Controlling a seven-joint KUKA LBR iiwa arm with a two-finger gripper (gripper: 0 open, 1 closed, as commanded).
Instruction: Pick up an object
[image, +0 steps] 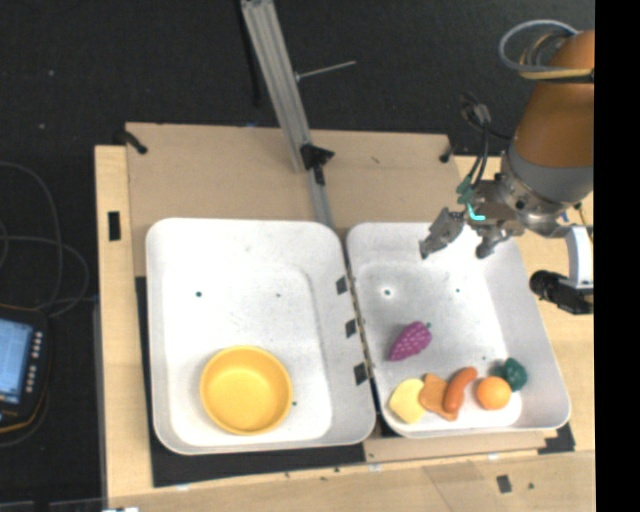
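Probably a robotics lab: a bare bench (250, 170) with white bins (240, 260), cables, a metal camera pole (285, 90).

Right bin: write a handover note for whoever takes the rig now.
Pincer: open, holding nothing, above the far end of the right bin.
Toys in that bin: purple grapes mid-bin; yellow piece, carrot, orange and green piece along the near edge.
Left bin: yellow bowl.
Done: nothing picked.
Left: descend, grasp one toy, lift.

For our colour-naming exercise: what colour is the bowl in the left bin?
Yellow. The bowl shows best in the camera view, near the left bin's front edge.
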